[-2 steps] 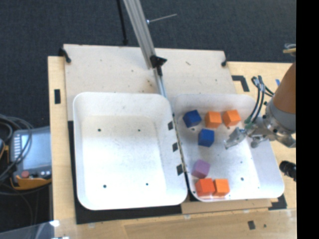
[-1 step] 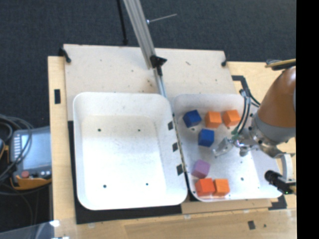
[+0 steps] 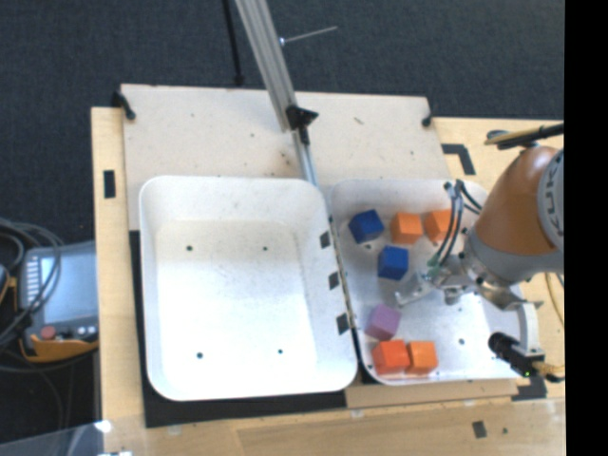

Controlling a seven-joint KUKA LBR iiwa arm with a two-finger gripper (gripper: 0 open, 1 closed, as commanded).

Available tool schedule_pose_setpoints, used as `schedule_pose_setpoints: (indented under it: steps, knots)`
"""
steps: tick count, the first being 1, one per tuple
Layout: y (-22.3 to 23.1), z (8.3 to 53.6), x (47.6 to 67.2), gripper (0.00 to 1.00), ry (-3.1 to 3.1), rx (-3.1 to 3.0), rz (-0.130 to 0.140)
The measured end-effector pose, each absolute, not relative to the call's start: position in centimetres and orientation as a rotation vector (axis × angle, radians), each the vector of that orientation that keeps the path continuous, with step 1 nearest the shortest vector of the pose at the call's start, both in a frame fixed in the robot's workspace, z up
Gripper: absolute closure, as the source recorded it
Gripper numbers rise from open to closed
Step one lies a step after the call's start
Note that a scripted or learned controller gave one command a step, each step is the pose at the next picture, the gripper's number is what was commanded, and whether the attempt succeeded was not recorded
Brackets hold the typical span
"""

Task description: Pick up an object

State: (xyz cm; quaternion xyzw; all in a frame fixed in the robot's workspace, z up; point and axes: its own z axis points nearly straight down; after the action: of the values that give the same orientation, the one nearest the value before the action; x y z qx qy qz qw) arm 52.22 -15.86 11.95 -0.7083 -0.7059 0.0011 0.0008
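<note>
The grey arm with its orange band enters from 3 o'clock and hangs over the right shallow white plastic bin. Its 2-finger metal gripper sits low over the bin's middle, just beside the lower small blue cube, which lies at about 11 o'clock from the fingertips. Whether the jaws are released or clenched cannot be told from this slant, and no block can be seen between them.

The right bin holds 7 small blocks. A second blue cube lies at the bin's 10 o'clock corner. 2 orange cubes sit along the 12 o'clock wall: one just right of that blue cube, the other close beside it and partly behind the arm's cables. A pale purple cube rests at 8 o'clock, near the dividing wall. At 6 o'clock, 2 more orange cubes lie touching side by side against the near rim.

The left shallow white bin lies beside it at 9 o'clock.
</note>
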Motion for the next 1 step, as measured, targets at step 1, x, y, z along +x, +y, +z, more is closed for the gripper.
schedule_pose_setpoints:
  steps: [1]
  knots:
    - [-15.95, 13.20, 52.43, 1.00, -2.214, -2.235, -0.005]
